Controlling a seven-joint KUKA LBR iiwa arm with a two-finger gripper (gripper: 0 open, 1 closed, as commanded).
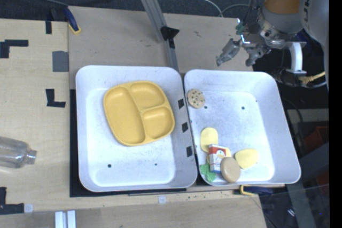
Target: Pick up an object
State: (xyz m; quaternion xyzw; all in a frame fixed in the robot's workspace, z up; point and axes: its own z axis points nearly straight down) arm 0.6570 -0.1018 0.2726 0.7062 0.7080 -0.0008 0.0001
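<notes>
Objects for picking: five small items in the right white bin, one large item in the left white bin.

Right bin, count: one round speckled cookie at the far left corner, lying alone; one pale yellow oval piece; one small red-and-white carton; one tan round bun-like piece; one yellow lemon-shaped piece. The last four cluster at the near edge, touching or just beside one another; a green scrap shows under the carton.

Left bin: one yellow three-compartment plastic tray, flat, toward the far side.

Tool hangs beyond the right bin's far edge over the tabletop, fingers spread apart, nothing between them.

One clear plastic bottle lies far left.
</notes>
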